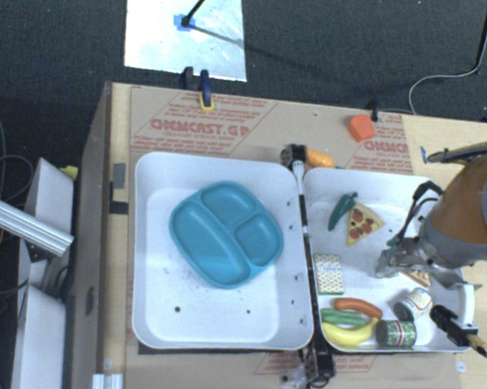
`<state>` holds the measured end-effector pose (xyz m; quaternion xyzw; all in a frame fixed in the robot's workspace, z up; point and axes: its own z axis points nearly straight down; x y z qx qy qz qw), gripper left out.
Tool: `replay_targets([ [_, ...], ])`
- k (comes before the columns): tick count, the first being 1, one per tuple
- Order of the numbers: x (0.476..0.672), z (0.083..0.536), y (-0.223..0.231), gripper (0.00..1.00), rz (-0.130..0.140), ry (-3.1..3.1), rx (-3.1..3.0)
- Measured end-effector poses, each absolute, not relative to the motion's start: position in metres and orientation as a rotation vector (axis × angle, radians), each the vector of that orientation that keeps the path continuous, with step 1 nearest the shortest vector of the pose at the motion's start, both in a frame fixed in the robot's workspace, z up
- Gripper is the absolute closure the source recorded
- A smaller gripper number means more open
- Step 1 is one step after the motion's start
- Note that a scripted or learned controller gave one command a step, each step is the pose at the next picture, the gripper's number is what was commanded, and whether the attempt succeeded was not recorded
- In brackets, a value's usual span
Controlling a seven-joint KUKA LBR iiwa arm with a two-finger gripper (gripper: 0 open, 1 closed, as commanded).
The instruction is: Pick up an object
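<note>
My gripper (391,264) is low in the right bin (394,185), near its right-hand middle. A pizza slice (362,224) and a dark green pepper (342,210) lie just up and left of it. A small tan piece (417,277) shows right beside it on the bin floor. Left of the gripper lies a checkered pad (329,274). Along the front edge lie a red sausage (358,306), a green vegetable (345,318), a banana (348,335), a can (396,333) on its side and a small white cup (410,304).
The left bin (156,308) holds a blue divided plate (225,232). An orange block (360,127) sits on the bench behind the bins, and an orange item (320,160) rests at the divider's far end. The arm's orange band (471,210) hangs over the right bin's right side.
</note>
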<state>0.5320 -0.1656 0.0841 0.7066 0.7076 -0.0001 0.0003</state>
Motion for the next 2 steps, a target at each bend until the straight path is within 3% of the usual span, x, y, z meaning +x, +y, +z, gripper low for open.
replay_targets([
  [1,0.532,0.084,-0.165,0.00,0.000,2.223,2.218],
  [2,0.628,0.085,-0.169,0.00,0.003,2.224,2.214],
])
